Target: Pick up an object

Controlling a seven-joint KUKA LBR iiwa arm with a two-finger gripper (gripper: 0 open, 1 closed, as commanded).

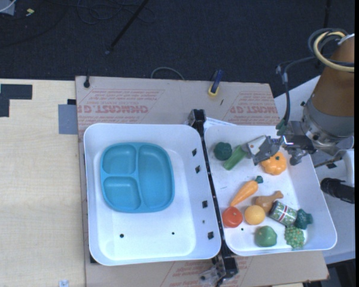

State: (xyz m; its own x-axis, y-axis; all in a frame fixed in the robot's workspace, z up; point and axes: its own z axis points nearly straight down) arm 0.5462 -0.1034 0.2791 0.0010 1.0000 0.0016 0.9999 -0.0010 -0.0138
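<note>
Nearest the camera, along the front of the right bin (323, 244), sit a green apple-like fruit (265, 236) and a small bunch of green grapes (295, 237). Just behind them lie a red tomato (231, 217), a yellow-orange round fruit (254, 214), a small can with a green and red label (282, 212) and a dark green broccoli piece (303, 219) beside the can. A brown drumstick-shaped toy (268, 200) rests just above the yellow fruit, and an orange carrot (245, 192) lies tilted to its left.

The left bin (107, 244) holds a blue divided plate (136, 177), set toward its back half.

Farther back in the right bin, an orange pepper-like toy (274, 165) sits directly beneath the end effector (269, 149). A green cucumber-like piece (234, 158) and a dark green rounded vegetable (222, 150) lie to its left.

The end effector hangs low over the orange toy, its metal fingers (257, 144) close to it; I cannot tell how far they are spread, nor whether they grip anything. The grey arm with its orange band (338, 79) rises at the right.

Both bins rest on cardboard (143, 103) on the tabletop (30, 190).
</note>
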